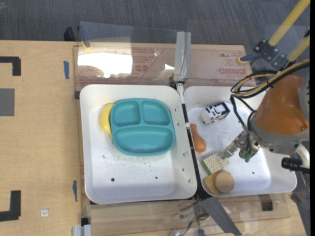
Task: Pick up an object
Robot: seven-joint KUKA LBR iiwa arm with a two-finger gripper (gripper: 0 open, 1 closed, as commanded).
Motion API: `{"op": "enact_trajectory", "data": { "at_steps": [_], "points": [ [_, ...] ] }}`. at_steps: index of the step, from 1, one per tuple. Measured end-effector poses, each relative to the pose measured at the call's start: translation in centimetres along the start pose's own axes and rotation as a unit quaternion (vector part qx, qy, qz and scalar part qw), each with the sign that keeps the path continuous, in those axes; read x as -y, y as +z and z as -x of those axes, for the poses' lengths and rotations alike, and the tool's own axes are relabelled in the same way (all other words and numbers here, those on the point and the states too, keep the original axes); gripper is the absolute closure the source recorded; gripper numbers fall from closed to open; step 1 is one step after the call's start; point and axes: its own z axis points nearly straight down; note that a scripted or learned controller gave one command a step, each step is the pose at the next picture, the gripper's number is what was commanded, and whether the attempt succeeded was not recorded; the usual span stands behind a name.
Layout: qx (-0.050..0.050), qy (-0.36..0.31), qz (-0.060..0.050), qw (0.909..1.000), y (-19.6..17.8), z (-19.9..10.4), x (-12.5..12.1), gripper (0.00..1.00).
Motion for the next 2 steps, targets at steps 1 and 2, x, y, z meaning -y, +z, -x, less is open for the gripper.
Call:
{"op": "enact_trajectory", "data": {
  "at_steps": [1,2],
  "points": [
    [-0.006,-0.005,-0.005,1.0000,-29.5,-0.8,1.4,1.00],
    [-0.014,0.003,-0.011,0.9998,-18.2,1.1,4.1,1.00]
  ]
}}
